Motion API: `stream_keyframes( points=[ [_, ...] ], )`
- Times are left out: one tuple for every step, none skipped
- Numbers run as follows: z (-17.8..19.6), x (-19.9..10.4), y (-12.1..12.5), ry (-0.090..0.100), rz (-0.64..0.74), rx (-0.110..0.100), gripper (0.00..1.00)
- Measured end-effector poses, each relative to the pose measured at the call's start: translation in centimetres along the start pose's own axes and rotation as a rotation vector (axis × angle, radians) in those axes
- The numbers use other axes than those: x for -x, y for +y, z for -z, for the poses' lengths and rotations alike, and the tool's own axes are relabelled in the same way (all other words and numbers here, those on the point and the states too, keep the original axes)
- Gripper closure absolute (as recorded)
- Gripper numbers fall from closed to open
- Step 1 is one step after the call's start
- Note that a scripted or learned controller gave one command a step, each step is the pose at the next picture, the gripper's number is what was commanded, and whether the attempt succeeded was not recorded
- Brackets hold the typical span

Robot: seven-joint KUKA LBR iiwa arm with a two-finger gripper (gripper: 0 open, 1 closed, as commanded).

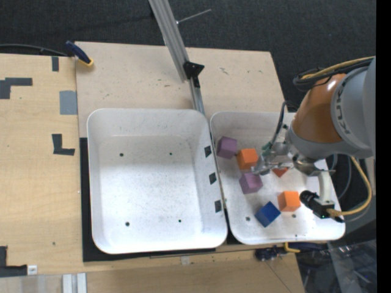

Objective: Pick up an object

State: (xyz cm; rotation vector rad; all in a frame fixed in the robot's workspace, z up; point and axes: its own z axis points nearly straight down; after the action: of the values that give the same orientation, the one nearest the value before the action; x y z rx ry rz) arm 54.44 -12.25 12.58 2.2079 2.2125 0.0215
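In the right-hand white bin, nearest the camera, a blue cube and an orange cube are seen. Farther back lie a purple cube, a second orange cube and a second purple cube. The two-finger gripper is positioned just beside these; whether it is apart or together cannot be told.

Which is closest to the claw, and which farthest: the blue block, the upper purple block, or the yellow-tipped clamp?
From the claw, in the camera view:
1. Upper purple block, up-left in the right bin.
2. Blue block, near the bin's front.
3. Yellow-tipped clamp, far-left on the bench.
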Motion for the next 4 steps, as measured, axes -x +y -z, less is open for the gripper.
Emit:
stream_keyframes(
  points=[
    [5.7,0.8,0.7,0.0,-0.001,-0.017,1.0],
    [10.1,0.8,1.4,0.0,0.0,-0.017,1.0],
    [15.4,0.8,1.6,0.0,0.0,-0.017,1.0],
    [15.2,-4.6,0.6,0.002,0.004,-0.022,1.0]
  ],
)
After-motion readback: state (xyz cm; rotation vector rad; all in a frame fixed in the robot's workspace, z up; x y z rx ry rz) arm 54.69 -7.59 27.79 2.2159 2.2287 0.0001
